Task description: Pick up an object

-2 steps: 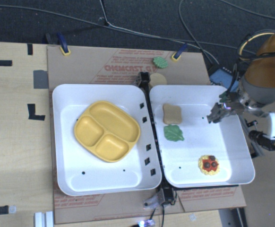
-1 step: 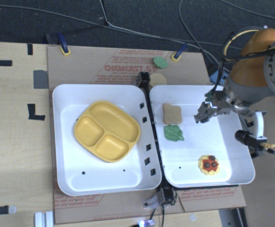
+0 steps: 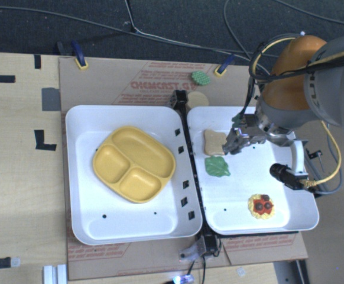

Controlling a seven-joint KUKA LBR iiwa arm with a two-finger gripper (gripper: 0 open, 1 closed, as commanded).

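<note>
Fingers (image 3: 231,144) of the gripper (image 3: 233,143) are seen just beside a tan bread slice (image 3: 213,141) in the right bin (image 3: 290,220), though their spread cannot be told.

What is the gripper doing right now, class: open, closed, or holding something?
Gripper: cannot be told; it sits low in the right bin, beside the tan bread-like piece, with nothing seen held.

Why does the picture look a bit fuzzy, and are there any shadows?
Camera view: soft all over, so the end effector looks smudgy; even light, faint shadows under the yellow plate and green toy; no strong glare on the white bins.
</note>
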